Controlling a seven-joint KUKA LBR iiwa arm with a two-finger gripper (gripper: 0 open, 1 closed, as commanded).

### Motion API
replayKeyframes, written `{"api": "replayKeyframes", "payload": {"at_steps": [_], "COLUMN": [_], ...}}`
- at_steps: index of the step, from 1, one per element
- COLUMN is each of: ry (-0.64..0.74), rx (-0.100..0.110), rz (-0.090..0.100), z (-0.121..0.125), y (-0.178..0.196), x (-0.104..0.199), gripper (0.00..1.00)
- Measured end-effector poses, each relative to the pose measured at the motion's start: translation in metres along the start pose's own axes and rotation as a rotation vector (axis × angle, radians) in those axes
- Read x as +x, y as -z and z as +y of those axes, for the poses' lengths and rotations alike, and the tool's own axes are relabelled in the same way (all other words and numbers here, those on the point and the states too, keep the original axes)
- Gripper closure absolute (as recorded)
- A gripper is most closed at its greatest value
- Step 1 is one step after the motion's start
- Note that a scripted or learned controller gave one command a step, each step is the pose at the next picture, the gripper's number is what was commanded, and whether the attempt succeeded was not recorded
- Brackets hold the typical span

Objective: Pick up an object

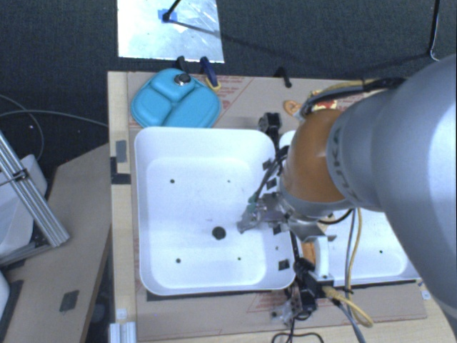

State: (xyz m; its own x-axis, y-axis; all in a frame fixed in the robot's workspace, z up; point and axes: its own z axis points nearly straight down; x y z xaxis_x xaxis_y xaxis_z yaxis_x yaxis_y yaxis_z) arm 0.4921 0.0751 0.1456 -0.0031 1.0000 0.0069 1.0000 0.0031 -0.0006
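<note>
Small dark disc (pixel 218 232) lies flat on the left bin's (pixel 161 156) floor, just left of the tool (pixel 250 220); whether the tool is open I cannot tell. Probably light, stiff; grip across its rim

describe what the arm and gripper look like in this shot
The arm is a thick, rounded grey body with a glossy orange band above the wrist. Below it sits a smaller grey metal gripper. Black cables run along the wrist, and a yellow cable hangs beneath.
</note>
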Motion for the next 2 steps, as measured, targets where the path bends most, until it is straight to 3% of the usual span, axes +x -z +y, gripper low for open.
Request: {"api": "replayKeyframes", "payload": {"at_steps": [1,2], "ry": [0.006,0.011], "rx": [-0.009,-0.002], "rz": [-0.005,-0.001], "z": [0.094,0.077], "y": [-0.057,-0.059], "x": [0.050,0.167], "gripper": [0.00,0.00]}}
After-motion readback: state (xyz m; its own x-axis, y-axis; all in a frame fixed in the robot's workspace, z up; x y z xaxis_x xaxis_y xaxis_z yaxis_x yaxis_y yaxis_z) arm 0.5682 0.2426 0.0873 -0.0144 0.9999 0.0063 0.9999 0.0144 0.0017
